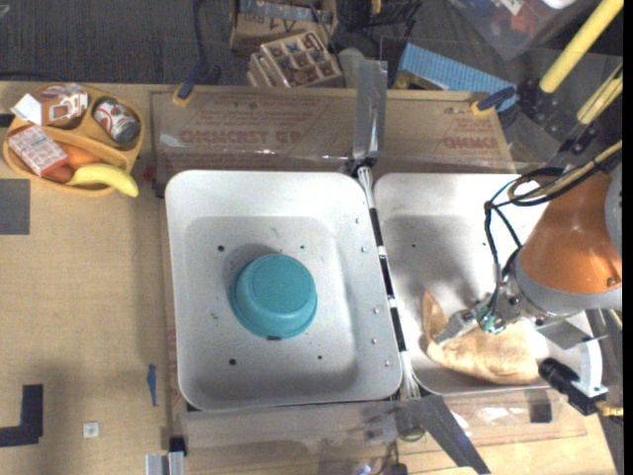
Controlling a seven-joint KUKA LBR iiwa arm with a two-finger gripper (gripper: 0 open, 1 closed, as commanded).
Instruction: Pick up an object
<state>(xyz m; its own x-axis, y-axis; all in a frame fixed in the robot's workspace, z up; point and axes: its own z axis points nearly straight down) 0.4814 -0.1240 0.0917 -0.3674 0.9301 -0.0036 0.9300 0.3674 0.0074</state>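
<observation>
At the right bin's [435,201] near corner, the gripper [473,323] sat low over a tan, bread-like object [490,354] lying on the bin floor. Whether its jaws were spread or pinching could not be told. Judged so, no lift had occurred. A teal bowl [275,296] lay inverted in the left bin [198,206].

Cardboard sheet [262,132] behind the left bin carries faint reddish print, too washed out to read; same on the cardboard sheet [450,137] behind the right bin. Boxes [287,57] beyond the tabletop and packets in the yellow tray [59,156] show print, illegible.
</observation>
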